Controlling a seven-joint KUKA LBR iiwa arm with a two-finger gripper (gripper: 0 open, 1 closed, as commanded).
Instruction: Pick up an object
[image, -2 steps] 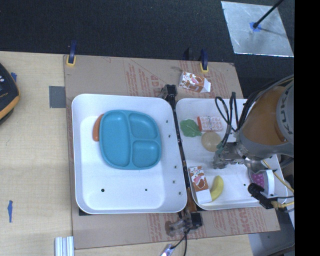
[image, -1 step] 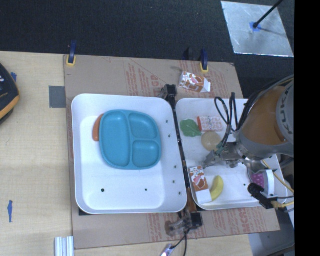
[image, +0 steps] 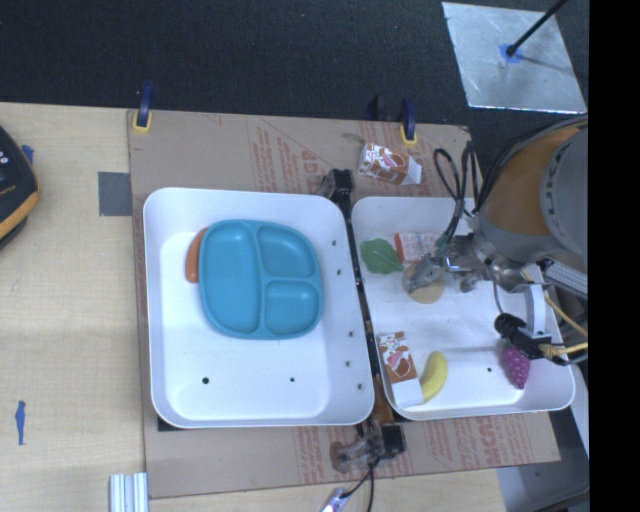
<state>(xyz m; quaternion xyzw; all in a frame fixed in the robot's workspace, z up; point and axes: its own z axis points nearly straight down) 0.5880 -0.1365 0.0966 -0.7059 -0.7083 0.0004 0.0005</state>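
The gripper (image: 428, 272) hangs low in the right bin (image: 470, 345), over a small tan lump (image: 427, 291) near the far left corner; how wide its tips stand, I cannot tell. That lump looks light, rounded, likely to roll, so take it across the middle. A green piece (image: 379, 256) sits just beside, the banana (image: 433, 376) nearer.

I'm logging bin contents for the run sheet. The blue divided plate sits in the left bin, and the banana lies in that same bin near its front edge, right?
Not quite. The blue divided plate does sit in the left bin, but the banana lies in the right bin, near its front edge. The camera view shows this.
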